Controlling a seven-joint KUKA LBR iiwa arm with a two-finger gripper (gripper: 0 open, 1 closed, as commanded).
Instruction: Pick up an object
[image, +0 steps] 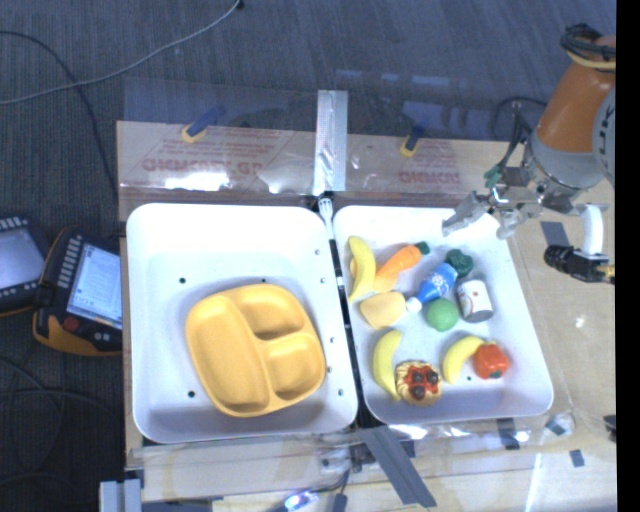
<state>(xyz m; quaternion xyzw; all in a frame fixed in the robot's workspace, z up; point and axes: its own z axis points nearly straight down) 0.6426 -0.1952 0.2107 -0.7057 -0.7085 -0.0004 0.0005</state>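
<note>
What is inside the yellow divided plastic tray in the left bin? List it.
Nothing rests in the yellow divided plastic tray: its three compartments show bare yellow plastic. The left white bin's floor beneath the tray is covered and cannot be seen.

Robotics lab: bench bins, teach pendant.

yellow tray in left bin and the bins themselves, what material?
Yellow tray: looks like moulded plastic with a matte to satin finish; one uniform colour, rounded compartment walls, soft highlights. Left bin and right bin: probably thin formed white plastic, semi-gloss; smooth rounded corners and bright sheen along the rims. Coated metal can't be ruled out from this view.
</note>
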